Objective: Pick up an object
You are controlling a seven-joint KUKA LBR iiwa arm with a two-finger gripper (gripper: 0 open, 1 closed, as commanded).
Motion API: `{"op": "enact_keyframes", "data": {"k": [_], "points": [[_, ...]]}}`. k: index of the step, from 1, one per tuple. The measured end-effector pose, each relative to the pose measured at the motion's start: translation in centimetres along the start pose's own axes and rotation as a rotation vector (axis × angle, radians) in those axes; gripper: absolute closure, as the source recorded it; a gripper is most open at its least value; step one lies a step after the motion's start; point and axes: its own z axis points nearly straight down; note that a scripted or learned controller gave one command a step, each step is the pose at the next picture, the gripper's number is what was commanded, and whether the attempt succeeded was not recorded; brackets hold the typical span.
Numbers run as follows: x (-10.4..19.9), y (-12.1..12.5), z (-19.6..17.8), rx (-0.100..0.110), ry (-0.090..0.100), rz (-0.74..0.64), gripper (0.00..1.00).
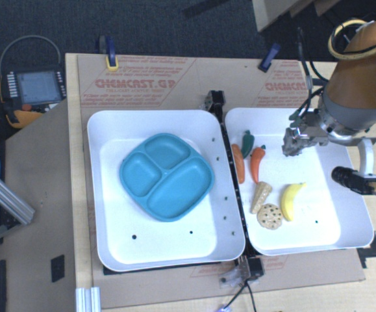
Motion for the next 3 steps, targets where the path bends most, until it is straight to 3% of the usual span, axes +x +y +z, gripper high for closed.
{"op": "enact_keyframes", "data": {"k": [1, 3], "points": [[0.4, 0.6, -6.3, -0.001, 0.000, -0.001, 1.00], [9.3, -1.9, -3.6, 0.011, 0.004, -0.004, 1.00]]}}
